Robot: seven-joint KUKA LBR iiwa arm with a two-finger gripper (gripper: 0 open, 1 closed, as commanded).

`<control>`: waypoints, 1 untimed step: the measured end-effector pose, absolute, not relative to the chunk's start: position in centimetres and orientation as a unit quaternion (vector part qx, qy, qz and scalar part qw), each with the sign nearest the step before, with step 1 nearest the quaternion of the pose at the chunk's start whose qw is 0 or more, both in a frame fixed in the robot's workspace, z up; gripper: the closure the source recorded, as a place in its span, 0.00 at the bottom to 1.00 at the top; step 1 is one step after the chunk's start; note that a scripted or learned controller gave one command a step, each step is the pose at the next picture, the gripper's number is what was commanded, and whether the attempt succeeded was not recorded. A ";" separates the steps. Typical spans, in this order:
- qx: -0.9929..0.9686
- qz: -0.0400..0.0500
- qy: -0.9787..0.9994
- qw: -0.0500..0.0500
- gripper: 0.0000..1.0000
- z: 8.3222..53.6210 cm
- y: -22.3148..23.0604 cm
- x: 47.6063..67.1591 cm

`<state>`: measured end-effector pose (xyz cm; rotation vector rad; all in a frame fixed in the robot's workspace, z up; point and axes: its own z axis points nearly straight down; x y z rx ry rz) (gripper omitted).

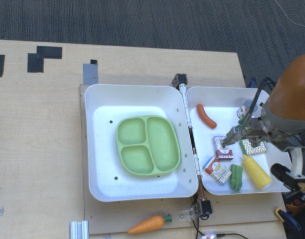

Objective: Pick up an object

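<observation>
The small red and white printed packet [224, 155] lies flat in the right white plastic bin [220, 97], near its left wall, and the tip of the gripper [225, 142] is right above its upper edge. Whether the fingers are spread or pressed together I cannot tell, because the tip is dark and small here. I judge this packet to be the thing the arm goes for. It looks light, thin and a little soft, probably with a smooth wrapper, so it may slip or bend; a hold across its short sides seems the best.

Just below it lies a second printed packet with yellow and red colours [218, 172], then a green toy vegetable [236, 177] and a yellow plastic corn-like piece [256, 172]. An orange toy sausage [207, 116] lies higher in the same bin. The left white bin [92, 133] holds a light green divided plate [148, 145]. On the wooden table [38, 143], in front of the bins, lies an orange toy carrot [149, 224].
</observation>
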<state>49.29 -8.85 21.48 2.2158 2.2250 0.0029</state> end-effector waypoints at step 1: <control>0.706 0.002 0.708 0.004 0.00 9.6 -15.2 49.8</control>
